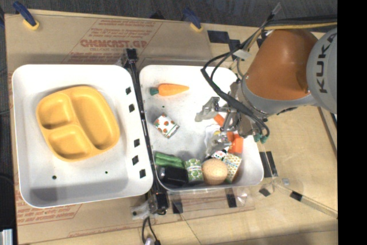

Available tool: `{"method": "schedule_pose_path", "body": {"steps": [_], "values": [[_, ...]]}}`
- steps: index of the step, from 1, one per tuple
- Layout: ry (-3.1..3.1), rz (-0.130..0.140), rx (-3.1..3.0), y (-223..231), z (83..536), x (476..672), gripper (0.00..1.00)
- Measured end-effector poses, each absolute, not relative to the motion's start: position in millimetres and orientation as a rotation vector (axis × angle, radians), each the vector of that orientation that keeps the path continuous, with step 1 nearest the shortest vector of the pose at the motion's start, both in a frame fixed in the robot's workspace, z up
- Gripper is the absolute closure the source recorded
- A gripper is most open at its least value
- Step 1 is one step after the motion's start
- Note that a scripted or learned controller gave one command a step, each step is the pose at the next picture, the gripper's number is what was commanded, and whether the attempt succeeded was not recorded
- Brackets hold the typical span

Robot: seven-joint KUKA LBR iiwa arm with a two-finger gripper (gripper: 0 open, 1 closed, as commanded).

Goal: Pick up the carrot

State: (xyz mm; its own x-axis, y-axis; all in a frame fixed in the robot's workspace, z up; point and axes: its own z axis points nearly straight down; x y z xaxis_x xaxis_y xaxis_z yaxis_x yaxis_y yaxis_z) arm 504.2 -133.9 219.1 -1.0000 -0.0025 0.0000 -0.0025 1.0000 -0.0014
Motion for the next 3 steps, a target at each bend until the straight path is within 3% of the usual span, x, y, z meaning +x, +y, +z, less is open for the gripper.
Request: {"method": "schedule_pose_path", "body": {"steps": [1, 3], "values": [[-3.125, 0.002, 0.349, -194, 204, 567.6, 0.00], [-2.990, 0.003, 0.978, -208, 268, 592.1, 0.00]]}}
